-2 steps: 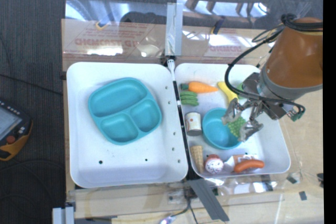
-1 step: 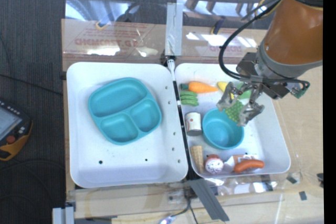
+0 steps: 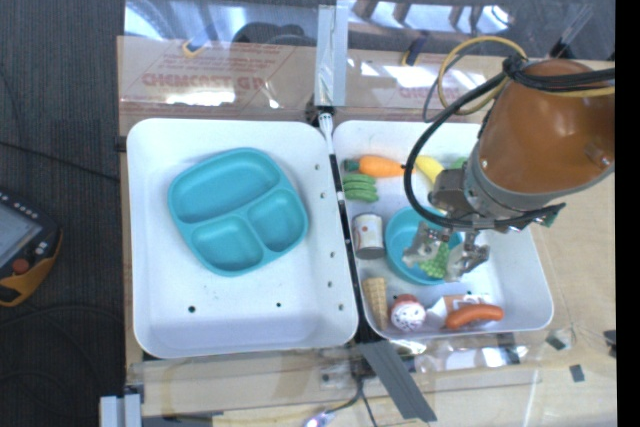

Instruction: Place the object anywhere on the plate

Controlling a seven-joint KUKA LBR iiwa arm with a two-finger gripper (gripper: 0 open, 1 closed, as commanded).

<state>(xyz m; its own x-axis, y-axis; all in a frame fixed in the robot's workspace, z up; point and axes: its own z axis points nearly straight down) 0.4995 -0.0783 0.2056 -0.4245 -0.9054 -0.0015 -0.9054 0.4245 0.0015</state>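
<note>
End effector (image 3: 447, 252) hangs low in the right bin (image 3: 535, 290), over the blue bowl (image 3: 400, 250), fingers astride a green leafy piece (image 3: 436, 262); a firm grip is not evident. Sectioned plate (image 3: 238, 208) sits well apart in the left bin (image 3: 150, 245). Risks: piece slips on lifting, or the bowl drags along.

teal three-part plate (image 3: 238, 209) lies flat in the left bin; a green object (image 3: 436, 262) sits over the blue bowl (image 3: 404, 250) in the right bin.
</note>
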